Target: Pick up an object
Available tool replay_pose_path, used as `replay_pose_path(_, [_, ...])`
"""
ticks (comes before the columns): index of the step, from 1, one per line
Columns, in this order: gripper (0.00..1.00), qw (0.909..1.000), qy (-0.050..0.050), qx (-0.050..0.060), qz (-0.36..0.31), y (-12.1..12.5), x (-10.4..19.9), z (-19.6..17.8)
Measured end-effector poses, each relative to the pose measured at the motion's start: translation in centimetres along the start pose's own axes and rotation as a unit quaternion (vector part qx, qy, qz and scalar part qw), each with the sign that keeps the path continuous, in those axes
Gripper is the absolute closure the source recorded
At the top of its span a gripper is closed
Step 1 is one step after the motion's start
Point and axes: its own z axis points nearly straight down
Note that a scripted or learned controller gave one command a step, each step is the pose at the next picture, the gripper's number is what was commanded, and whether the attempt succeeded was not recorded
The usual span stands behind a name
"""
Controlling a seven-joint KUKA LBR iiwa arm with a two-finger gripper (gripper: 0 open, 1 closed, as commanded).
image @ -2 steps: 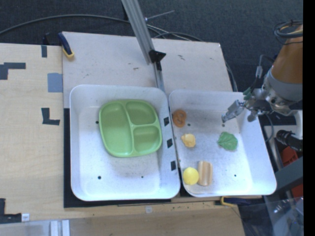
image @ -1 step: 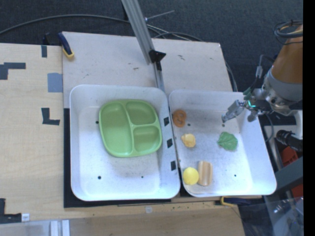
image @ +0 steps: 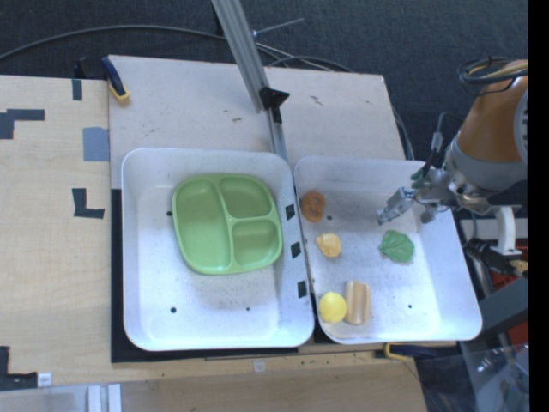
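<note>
The right bin [image: 446, 303] holds several small food items: a green leafy piece [image: 397, 246], a brown round piece [image: 312, 204], a yellow-orange lump [image: 328, 245], a yellow ball [image: 332, 306] and a tan roll [image: 357, 302]. My gripper [image: 405, 204] hangs over the bin's upper right part, just above the green leafy piece and apart from it. Nothing shows between its fingers.
The left bin [image: 146, 307] holds a green divided plate [image: 228, 223]. A grey metal pole [image: 243, 45] slants across the bench behind the bins. The arm's orange band [image: 493, 131] sits at the right edge. A blue-and-yellow clamp [image: 114, 80] lies at the bench's back left.
</note>
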Motion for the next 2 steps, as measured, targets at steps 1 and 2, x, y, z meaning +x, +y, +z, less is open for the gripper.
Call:
replay_pose_path(1, [0.0, 1.0, 0.0, 0.0, 0.0, 0.2, 0.6, 4.6])
replay_pose_path(2, [0.0, 1.0, -0.002, -0.003, 0.0, 0.3, 0.7, 9.7])
